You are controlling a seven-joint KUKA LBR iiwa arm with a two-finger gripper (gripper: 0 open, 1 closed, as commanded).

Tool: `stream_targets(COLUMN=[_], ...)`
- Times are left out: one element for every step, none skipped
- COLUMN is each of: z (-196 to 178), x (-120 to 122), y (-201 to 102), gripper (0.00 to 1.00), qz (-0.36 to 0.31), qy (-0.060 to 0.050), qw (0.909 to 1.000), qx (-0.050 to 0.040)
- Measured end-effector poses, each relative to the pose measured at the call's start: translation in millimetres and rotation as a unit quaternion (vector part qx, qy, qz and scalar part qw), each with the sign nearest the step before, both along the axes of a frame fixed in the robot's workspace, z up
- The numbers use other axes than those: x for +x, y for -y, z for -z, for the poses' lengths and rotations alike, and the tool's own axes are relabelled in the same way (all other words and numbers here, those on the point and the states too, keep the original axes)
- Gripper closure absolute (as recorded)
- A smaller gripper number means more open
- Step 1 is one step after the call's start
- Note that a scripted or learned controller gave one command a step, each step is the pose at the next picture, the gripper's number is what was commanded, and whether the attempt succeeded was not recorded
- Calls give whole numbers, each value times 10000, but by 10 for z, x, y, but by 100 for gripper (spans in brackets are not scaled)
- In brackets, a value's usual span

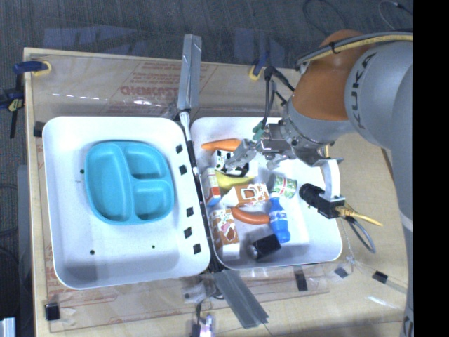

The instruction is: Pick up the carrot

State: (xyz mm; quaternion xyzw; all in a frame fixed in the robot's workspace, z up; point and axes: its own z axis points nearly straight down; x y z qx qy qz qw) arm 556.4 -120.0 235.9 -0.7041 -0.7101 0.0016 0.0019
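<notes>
**Gripper poised over crowded right bin**

The gripper (245, 153) is seen over the right bin (319, 248), just at 4 o'clock of the carrot (221, 144); whether it is parted or closed cannot be told. The carrot is laid near the bin's far wall, by the divider. Clutter is packed at 6 o'clock: a blue bottle (279, 222) and a black block (265, 246). A blue tray (130, 181) is set in the left bin (63, 258).

A pale wooden bench (105, 83) under a clear plastic sheet with reversed red lettering stands on dark grey carpeted floor (105, 5), with blue clamps (28, 67) gripping its left edge.
</notes>
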Motion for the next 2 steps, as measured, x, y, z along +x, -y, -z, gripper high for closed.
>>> stream_targets(z=[190, 1088], x=[618, 1001], y=[283, 300], gripper=[0, 0], qz=[388, 109], qy=[2, -3], qw=[9992, 9999], qx=[-9, -1])
